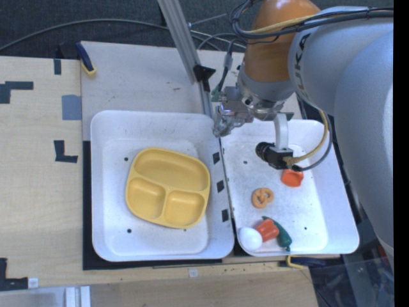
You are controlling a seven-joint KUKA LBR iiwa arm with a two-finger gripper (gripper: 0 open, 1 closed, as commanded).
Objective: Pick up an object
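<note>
Over right bin [332, 235], near its upper left corner: pincer [223, 123], opening impossible to tell. Lower down on bin floor: pretzel [262, 197], orange piece [292, 178], white egg [250, 238]. Left bin [102, 171]: yellow tray [168, 187].

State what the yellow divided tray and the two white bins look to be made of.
The yellow three-compartment tray looks like moulded plastic, matte to satin: one even colour, rounded ridges, soft shading. The two shallow white bins look like thin formed plastic with rolled rims and a dull, speckled finish, though the picture leaves that open.
</note>
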